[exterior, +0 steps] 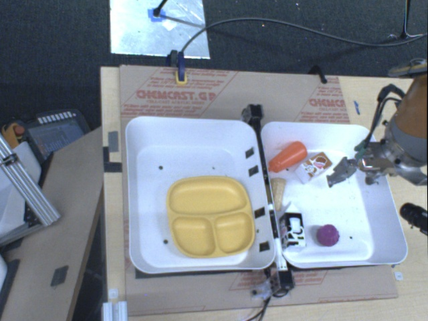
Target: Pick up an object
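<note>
- Gripper (341, 171) sits in the right bin (381, 246), far-right part, low over the floor; arm comes in from the right.
- Fingers: a dark forked tip points left, and it looks parted with nothing between, but it's small and murky, so I can't tell open from closed. No object seen in it.
- Pick candidates, all in the right bin:
- Carrot (287, 156), orange, far-left corner, long axis slanted from near-left to far-right, fat end toward the gripper.
- Small box (313, 166), white with brown print, just right of the carrot, near touching it; closest thing to the gripper, just left of the tip.
- Purple ball (328, 235), near side of the bin, well apart from the gripper, toward the viewer and slightly left.
- Black-white box (293, 229), near-left corner against the divider, just left of the ball.
- Cone (277, 191), tan, along the left wall, between carrot and black-white box.
- Key relation: nearest target lies left of the tip, on the line the gripper points; my guess is a short move left and down reaches the small box.
- Left bin (147, 179) holds a yellow tray (208, 214), three compartments.
- Writing: cardboard (221, 92) under the bins reads "CHEMCAST GP" in red, repeated at far right, partly cut off. Box print is too small to read.
</note>
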